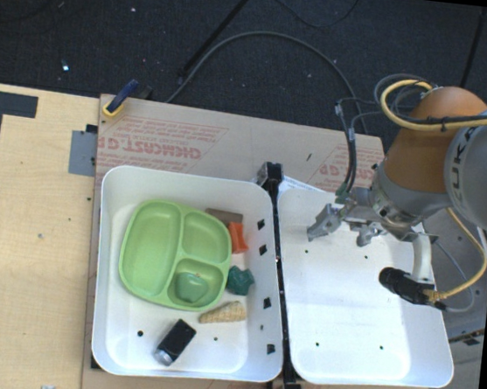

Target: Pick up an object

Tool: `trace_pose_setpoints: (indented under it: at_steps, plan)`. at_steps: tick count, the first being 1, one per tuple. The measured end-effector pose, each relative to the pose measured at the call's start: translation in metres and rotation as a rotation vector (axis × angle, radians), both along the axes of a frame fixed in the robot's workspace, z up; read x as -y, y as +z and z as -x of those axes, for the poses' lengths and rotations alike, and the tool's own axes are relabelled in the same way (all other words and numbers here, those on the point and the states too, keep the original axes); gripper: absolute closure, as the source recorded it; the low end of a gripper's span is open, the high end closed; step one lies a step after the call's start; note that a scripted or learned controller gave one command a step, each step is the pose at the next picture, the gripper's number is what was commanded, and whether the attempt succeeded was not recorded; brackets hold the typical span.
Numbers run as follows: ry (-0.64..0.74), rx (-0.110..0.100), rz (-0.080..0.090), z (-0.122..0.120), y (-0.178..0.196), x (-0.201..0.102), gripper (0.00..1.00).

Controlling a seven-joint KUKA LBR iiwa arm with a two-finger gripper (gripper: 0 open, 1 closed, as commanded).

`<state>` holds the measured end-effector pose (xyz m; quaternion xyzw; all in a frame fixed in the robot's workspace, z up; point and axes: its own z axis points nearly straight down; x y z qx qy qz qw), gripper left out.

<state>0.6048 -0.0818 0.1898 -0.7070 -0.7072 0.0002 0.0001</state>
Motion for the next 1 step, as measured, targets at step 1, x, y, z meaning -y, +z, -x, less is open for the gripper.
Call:
trace_pose_setpoints:
  at_steps: [1]
  plan:
    - [0.002, 0.007, 0.000, -0.0298, 0.0747, -0.0281, 0.00]
